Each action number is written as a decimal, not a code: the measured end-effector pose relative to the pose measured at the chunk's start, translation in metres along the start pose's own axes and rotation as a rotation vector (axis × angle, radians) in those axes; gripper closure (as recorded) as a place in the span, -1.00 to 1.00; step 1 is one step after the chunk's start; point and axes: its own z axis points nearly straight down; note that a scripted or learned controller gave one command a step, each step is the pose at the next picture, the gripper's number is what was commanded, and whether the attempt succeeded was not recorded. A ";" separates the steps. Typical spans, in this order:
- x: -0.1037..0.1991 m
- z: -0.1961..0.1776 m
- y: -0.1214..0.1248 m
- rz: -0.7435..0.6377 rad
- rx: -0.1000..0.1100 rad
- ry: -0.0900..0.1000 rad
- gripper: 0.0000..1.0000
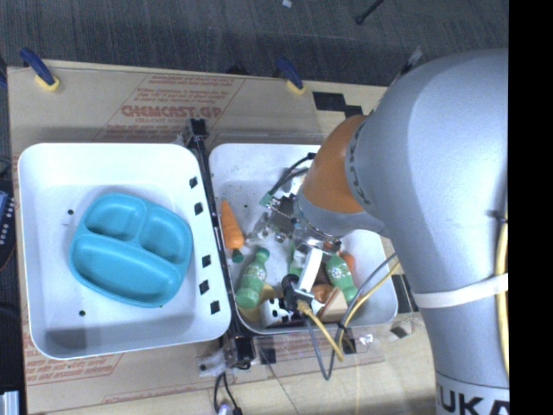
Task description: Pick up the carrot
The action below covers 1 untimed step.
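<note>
The carrot (pixel 231 226) is a short orange root lying lengthwise against the left wall of the right bin (pixel 226 167), its leafy end toward the front. My gripper (pixel 275 216) hangs low over the middle of that bin, just to the right of the carrot and apart from it. The grey arm and its orange band (pixel 333 180) hide the bin's right half. Nothing can be seen held in the gripper.
A green bottle (pixel 251 277) lies just in front of the carrot; a second green bottle (pixel 339 271) and a brown item (pixel 325 294) sit at the front right. The left bin (pixel 34 232) holds a blue divided plate (pixel 130 247).
</note>
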 end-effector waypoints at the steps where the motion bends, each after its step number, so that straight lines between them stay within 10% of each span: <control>1: 0.001 -0.009 -0.001 -0.009 0.006 -0.001 1.00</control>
